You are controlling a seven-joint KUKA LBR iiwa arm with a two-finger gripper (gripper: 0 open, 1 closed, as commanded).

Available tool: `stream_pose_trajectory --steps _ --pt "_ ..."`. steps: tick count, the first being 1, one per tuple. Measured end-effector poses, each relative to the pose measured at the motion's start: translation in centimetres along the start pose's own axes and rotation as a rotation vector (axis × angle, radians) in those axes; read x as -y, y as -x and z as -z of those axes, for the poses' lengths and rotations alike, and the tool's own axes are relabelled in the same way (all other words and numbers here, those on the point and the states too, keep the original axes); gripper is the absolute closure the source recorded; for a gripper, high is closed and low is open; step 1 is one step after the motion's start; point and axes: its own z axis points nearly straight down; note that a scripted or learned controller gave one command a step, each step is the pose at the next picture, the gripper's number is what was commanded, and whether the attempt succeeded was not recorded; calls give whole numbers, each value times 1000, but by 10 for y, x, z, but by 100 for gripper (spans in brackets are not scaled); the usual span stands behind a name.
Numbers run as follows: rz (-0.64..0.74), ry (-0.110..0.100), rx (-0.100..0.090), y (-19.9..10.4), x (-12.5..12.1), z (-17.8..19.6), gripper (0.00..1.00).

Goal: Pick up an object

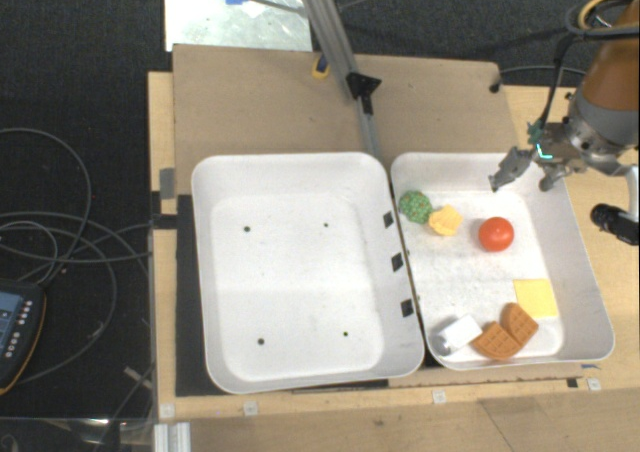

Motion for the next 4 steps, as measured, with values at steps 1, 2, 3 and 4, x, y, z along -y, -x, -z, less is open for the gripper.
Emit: stream_pose_trajectory --steps 1,2,3,4 --pt "2 3 2 0 -1 2 0" --pt "1 -1 0 -9 3 -53 0" --pt "-1 -2 0 -13 7 -114 0" --pt "-2 3 2 -13 6 -120 0"
